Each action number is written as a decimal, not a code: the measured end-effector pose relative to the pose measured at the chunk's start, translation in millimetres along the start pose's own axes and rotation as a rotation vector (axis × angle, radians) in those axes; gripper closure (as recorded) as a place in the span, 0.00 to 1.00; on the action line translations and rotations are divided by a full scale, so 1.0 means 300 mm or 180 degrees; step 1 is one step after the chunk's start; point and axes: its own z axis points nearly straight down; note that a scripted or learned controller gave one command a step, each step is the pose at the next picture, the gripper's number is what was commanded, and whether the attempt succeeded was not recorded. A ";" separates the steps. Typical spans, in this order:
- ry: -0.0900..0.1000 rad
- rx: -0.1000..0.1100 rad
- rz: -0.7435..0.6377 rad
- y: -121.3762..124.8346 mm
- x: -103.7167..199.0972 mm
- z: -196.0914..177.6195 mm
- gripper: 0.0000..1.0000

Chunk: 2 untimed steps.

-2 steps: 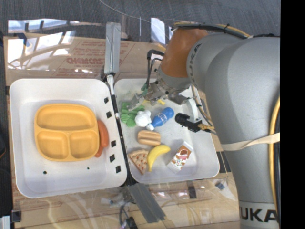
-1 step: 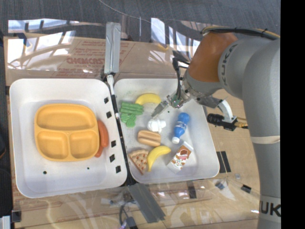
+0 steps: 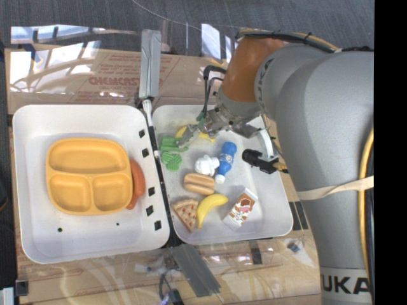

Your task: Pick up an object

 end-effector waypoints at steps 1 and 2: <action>0.0018 -0.0082 -0.0525 0.025 0.013 0.010 0.00; 0.0028 -0.0056 -0.0539 0.022 0.012 -0.029 1.00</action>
